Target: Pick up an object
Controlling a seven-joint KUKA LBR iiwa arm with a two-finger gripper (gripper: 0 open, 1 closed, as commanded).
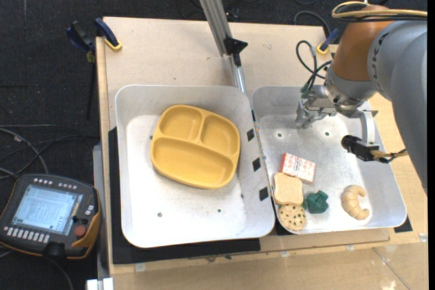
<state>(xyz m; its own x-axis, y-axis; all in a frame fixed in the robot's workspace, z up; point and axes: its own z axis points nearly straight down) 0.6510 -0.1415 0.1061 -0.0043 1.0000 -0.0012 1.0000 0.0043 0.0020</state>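
Inside the right bin (380, 176), toast (288, 189) touches a cookie (292, 216).

The arm (380, 58) reaches in from the right, gripper (307, 116) pointing down, seemingly holding nothing.

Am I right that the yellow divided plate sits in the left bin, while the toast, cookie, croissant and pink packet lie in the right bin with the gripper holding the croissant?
Not quite. In the camera view the gripper hangs over the far part of the right bin, well apart from the croissant, which lies untouched near the front. The rest stands: yellow divided plate in the left bin; toast, cookie and pink packet in the right.
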